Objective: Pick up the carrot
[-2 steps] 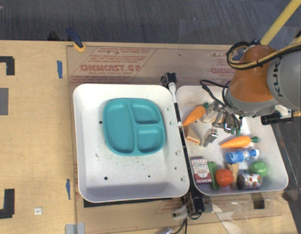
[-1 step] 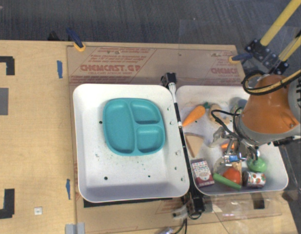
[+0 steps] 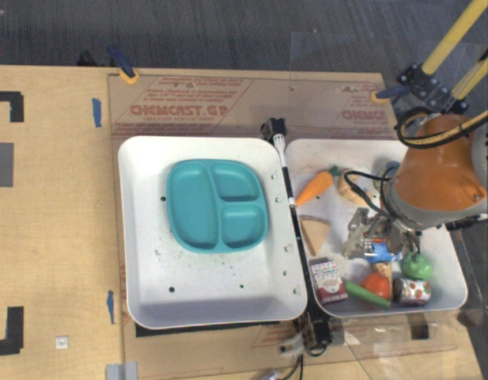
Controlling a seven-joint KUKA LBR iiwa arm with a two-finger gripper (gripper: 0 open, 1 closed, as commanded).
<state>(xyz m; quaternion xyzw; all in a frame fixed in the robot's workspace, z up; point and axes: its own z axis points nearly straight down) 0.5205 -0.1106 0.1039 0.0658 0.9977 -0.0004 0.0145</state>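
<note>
The carrot (image 3: 315, 187), orange with a green top, lies tilted in the upper left part of the right bin (image 3: 457, 287), close to the divider. My gripper (image 3: 368, 240) hangs over the middle of that bin, under the orange wrist band. It is to the right of and below the carrot, clearly apart from it. Nothing is visibly held.
A teal divided plate (image 3: 218, 204) sits in the left bin (image 3: 145, 236). Near the gripper lie a tan wedge (image 3: 315, 232), a small printed carton (image 3: 328, 279), a red and green vegetable (image 3: 372, 289), a can (image 3: 412, 291) and a green item (image 3: 418, 266). A black cable (image 3: 353, 180) loops beside the carrot.
</note>
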